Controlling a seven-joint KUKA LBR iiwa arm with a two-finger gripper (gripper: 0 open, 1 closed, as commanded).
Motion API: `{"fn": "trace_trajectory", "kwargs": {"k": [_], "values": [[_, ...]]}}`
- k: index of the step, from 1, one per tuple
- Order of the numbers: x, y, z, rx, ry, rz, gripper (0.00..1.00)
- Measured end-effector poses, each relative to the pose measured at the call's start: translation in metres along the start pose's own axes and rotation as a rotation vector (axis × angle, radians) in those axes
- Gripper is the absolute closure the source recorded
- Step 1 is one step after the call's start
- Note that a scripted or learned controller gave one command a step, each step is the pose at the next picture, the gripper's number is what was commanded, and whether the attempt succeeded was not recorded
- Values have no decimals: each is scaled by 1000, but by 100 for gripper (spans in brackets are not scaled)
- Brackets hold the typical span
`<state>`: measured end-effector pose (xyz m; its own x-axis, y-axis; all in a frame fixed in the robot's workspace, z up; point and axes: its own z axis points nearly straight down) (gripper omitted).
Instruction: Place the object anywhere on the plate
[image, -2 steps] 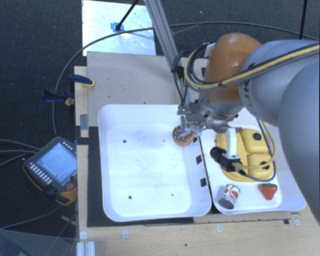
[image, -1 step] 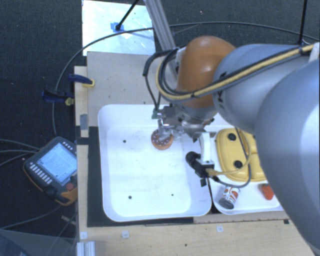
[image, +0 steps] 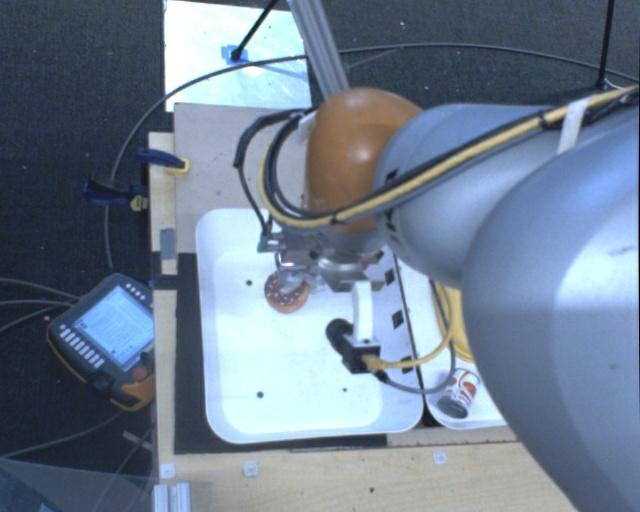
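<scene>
In the camera view, two white bins are seen side by side on the bench, and most of the right one is hidden by the big grey arm (image: 520, 250). The arm is stretched in from the right so that its orange band sits above the left bin (image: 225, 400). Below the band, the gripper (image: 300, 268) is held low over the upper part of that bin. A small round brown thing, like a little doughnut (image: 286, 292), is seen right at the gripper's tip. It cannot be told if the doughnut is gripped or only lying on the bin floor under the tip, so the gripper's state cannot be told. A black plug on a yellow cable (image: 345, 345) is hung from the wrist. A red and white can (image: 458, 392) is lying in the right bin. No plate can be made out.
</scene>
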<state>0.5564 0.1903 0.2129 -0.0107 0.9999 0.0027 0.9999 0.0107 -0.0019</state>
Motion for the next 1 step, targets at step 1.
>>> {"fn": "trace_trajectory", "kwargs": {"k": [1], "values": [[-4, 1, 0, -1, -2, 6, 0]]}}
